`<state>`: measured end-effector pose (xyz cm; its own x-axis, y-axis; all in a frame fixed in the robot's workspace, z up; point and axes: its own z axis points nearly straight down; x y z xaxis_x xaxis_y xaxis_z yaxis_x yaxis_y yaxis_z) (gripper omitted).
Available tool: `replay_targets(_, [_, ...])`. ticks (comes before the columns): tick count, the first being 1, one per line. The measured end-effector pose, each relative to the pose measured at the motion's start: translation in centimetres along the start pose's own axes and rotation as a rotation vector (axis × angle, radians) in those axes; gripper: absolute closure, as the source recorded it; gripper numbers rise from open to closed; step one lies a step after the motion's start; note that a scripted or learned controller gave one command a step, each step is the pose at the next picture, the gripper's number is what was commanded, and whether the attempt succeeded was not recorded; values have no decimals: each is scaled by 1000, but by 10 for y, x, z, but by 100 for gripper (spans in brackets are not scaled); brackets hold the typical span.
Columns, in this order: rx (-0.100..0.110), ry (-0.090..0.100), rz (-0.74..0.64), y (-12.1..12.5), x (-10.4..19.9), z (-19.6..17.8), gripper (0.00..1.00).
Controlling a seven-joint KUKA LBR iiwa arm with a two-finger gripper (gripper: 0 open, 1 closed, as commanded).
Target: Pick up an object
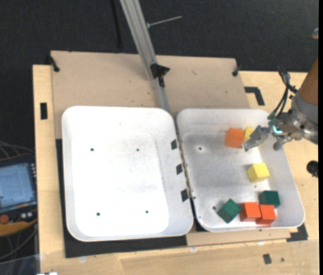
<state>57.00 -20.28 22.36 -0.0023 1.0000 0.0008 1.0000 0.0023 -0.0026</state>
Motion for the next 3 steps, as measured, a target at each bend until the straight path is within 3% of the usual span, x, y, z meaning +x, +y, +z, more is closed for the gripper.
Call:
replay_targets(1, [-4, -1, -1, 1, 0, -3, 0])
replay_targets(3, [2, -2, 3, 8, -4, 119, 0])
